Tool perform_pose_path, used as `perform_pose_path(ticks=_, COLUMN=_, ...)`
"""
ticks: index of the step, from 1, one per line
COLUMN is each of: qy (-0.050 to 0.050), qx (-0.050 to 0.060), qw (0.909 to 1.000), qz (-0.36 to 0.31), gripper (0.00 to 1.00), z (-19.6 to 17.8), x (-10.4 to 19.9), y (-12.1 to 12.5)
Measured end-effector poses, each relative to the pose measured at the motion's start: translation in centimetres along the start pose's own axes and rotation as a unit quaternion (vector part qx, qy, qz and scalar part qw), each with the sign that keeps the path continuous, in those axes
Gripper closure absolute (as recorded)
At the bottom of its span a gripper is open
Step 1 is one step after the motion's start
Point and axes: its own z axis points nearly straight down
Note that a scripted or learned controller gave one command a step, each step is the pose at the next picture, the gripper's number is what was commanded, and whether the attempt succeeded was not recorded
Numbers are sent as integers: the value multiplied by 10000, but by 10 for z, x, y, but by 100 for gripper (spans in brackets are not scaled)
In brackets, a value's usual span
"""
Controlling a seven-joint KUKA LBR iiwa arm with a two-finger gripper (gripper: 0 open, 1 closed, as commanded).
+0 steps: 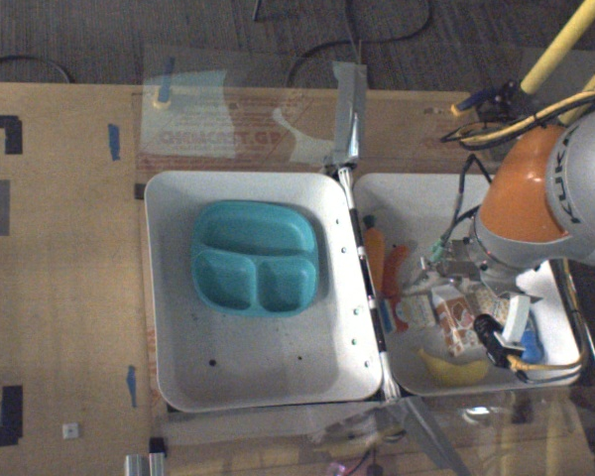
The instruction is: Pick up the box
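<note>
Gripper (454, 271) low in right bin (565, 286), finger state unclear. Box (454, 323) just below it, long axis running toward banana (454, 368).

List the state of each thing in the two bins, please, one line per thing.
Teal tray: flat in left bin, nothing in its compartments.
Box: lying in right bin, under the arm.
Banana: lying near the front wall.
Orange item: lying along the left wall.

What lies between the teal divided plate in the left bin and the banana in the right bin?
In the camera view, between the teal divided plate and the yellow banana lie bare white bin floor and the rims where both bins meet.
</note>
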Motion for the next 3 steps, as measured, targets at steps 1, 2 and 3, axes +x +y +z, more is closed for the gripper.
perform_pose_path(ticks=1, qy=41, qx=-57, qw=9982, qz=595, gripper=0, z=4, x=-41, y=-54)
perform_pose_path(ticks=2, qy=4, qx=-65, qw=9980, qz=634, gripper=100, z=-5, x=-46, y=-55)
perform_pose_path(ticks=3, qy=1, qx=19, qw=9977, qz=672, gripper=100, z=-93, x=41, y=-66)
